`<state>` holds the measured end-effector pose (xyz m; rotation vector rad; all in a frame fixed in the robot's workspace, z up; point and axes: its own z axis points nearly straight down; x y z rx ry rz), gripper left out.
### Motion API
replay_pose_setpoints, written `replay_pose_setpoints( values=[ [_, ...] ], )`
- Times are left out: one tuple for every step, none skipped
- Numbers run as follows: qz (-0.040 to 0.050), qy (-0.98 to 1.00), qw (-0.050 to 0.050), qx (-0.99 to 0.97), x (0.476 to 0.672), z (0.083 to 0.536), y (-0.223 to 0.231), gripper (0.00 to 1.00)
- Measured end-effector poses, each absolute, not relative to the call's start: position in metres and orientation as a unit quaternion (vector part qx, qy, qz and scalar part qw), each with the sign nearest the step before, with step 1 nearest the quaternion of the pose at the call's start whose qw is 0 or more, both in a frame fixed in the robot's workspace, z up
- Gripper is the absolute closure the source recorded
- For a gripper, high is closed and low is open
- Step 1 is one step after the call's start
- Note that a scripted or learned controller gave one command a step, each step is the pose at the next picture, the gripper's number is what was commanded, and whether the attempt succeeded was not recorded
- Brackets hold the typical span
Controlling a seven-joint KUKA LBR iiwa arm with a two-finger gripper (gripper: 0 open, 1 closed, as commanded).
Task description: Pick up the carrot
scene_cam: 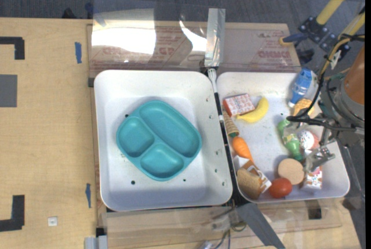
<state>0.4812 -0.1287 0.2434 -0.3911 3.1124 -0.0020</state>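
We observe the arm (355, 88) entering from the right edge of the view, with its orange band visible at the far right. Dark cables run along the wrist section. The wrist extends leftward and toward the near side. The gripper (320, 156) sits at the lower right, metallic, pointing downward. We cannot determine from this angle how the gripper is set, as the tip is small and partly obscured.

one fixed camera above the bench, looking down at a slant. both white bins in frame: left bin (110, 126), right bin (272, 82). arm (353, 88) enters from frame right
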Motion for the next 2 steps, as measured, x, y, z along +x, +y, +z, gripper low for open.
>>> replay_pose_setpoints(
  values=[
    [0.0019,0.992,-0.001,-0.124,0.487,0.136,-0.088,0.0],
    [-0.0023,0.986,0.006,-0.165,0.5,0.089,-0.094,0.0]
  ],
)
